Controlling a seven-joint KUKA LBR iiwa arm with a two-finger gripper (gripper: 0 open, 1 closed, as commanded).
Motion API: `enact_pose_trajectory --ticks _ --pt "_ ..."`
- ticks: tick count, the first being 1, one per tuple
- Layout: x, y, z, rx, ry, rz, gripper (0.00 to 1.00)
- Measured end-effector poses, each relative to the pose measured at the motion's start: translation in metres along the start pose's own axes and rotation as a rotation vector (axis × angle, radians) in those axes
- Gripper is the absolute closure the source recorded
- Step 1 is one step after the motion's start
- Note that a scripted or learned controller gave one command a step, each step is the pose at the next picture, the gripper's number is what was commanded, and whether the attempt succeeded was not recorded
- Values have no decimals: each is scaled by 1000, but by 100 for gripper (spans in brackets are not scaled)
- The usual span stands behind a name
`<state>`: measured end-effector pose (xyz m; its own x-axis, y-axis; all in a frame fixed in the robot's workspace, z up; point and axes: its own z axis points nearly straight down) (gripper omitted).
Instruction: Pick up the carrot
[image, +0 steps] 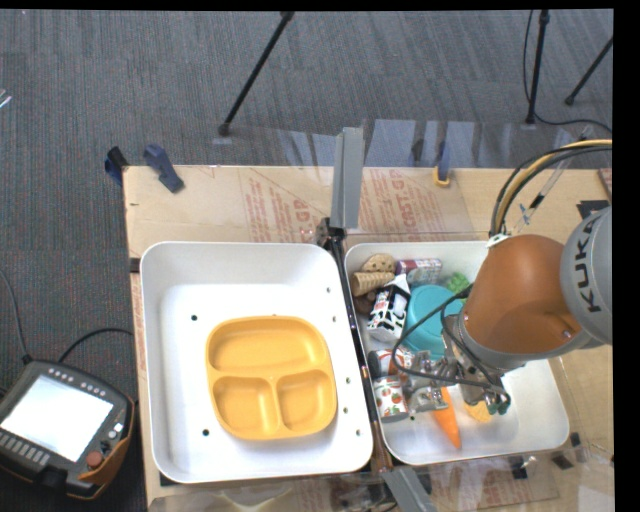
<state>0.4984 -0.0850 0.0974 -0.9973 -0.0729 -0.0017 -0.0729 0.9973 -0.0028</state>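
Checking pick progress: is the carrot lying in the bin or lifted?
Lying in the right bin: the carrot rests on its floor below the claw.

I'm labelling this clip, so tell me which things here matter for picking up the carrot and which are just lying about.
Job:
small orange tapered carrot
two-finger metal gripper
right-hand white bin

Lying about:
yellow plastic three-compartment tray
left-hand white bin
teal plastic cup
black-and-white cow toy

The arm (520, 300) hides the carrot's (448, 424) upper end.

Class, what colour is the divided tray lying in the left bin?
The divided tray is yellow, plain with no pattern. It shows clearly in the camera view, in the left bin.
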Motion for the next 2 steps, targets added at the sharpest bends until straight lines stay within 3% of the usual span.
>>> enact_pose_trajectory --ticks 1,2 --pt "0 -1 0 2 0 1 0" --pt "0 0 -9 0 0 -3 100"
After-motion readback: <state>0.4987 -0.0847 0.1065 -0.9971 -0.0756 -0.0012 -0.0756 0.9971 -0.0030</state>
